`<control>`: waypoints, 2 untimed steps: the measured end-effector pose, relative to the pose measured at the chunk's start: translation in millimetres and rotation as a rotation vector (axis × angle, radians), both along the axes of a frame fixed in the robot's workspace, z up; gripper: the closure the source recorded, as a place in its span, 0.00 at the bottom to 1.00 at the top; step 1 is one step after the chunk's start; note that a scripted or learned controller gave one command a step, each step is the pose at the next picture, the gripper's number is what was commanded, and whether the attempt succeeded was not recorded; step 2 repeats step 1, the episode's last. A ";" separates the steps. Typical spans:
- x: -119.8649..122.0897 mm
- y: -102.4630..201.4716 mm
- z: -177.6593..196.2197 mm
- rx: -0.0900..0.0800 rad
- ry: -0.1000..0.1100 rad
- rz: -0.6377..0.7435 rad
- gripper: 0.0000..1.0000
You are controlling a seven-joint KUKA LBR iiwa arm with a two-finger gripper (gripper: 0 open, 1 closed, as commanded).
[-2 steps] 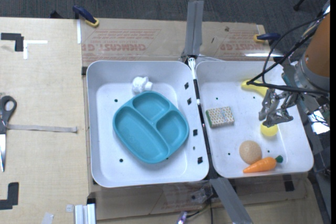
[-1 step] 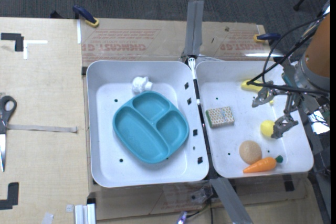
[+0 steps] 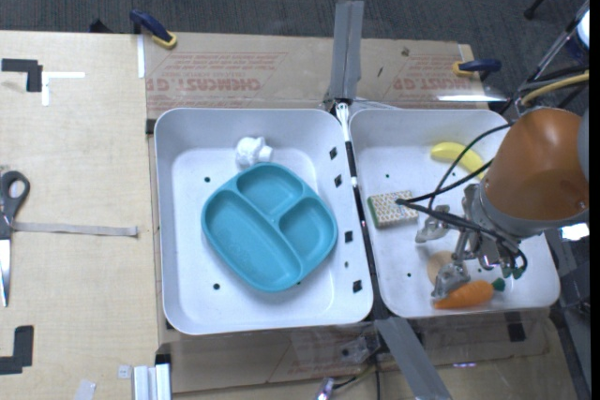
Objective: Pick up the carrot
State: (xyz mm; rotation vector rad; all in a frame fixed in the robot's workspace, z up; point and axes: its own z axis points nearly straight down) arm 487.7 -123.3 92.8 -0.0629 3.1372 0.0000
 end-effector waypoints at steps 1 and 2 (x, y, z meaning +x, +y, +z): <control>0.0 0.0 0.0 0.000 0.000 0.000 0.00; 0.0 0.0 0.0 0.000 0.000 0.000 0.00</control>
